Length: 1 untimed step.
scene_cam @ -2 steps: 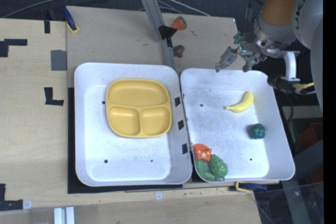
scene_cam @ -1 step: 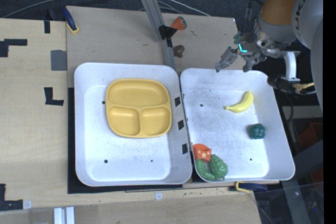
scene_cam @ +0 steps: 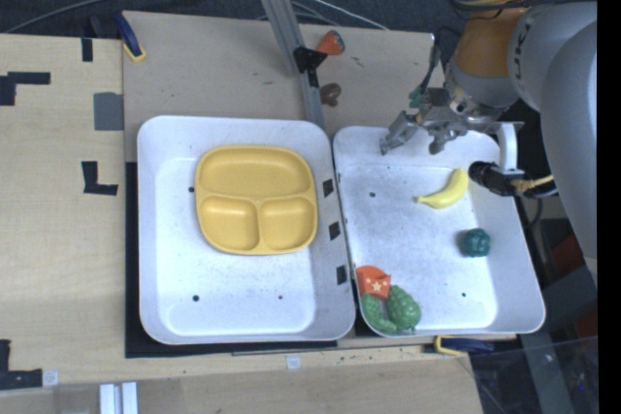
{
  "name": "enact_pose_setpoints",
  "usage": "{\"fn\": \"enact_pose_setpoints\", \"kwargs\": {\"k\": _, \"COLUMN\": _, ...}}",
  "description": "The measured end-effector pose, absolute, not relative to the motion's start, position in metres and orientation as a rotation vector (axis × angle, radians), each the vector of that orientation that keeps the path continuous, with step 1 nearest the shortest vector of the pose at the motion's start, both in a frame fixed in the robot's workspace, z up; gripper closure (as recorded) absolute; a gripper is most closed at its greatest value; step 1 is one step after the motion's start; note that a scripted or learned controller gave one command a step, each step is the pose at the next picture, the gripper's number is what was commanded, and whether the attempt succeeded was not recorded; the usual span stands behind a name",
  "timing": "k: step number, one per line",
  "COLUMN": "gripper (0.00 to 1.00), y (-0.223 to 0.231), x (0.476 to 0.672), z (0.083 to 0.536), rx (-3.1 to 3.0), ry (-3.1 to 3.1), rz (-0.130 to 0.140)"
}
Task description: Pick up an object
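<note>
Yellow banana (scene_cam: 443, 191), right bin's (scene_cam: 505, 305) upper part

Banana (scene_cam: 443, 190) in right bin (scene_cam: 505, 301)

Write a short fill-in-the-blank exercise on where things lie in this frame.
1. The yellow divided tray lies in the ____ bin.
2. The banana lies in the right bin, nearer the gripper than the ____ ball.
3. The green toy sits at the right bin's near-____ corner.

Missing words: left; teal; left

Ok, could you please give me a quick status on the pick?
End effector open, above right bin's far edge, holding nothing. Banana nearest, untouched. Nothing between them.
</note>
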<state>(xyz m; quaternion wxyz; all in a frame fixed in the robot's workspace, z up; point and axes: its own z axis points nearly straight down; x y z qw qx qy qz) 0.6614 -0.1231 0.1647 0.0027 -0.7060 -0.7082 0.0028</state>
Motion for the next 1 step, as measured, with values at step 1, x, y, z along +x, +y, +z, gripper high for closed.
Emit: {"fn": "enact_pose_setpoints", "kwargs": {"k": 1, "gripper": 0.0, "y": -0.1203, "x": 0.6687, "z": 0.1162, "rx": -2.215, "ry": -2.222, "rz": 0.007}}
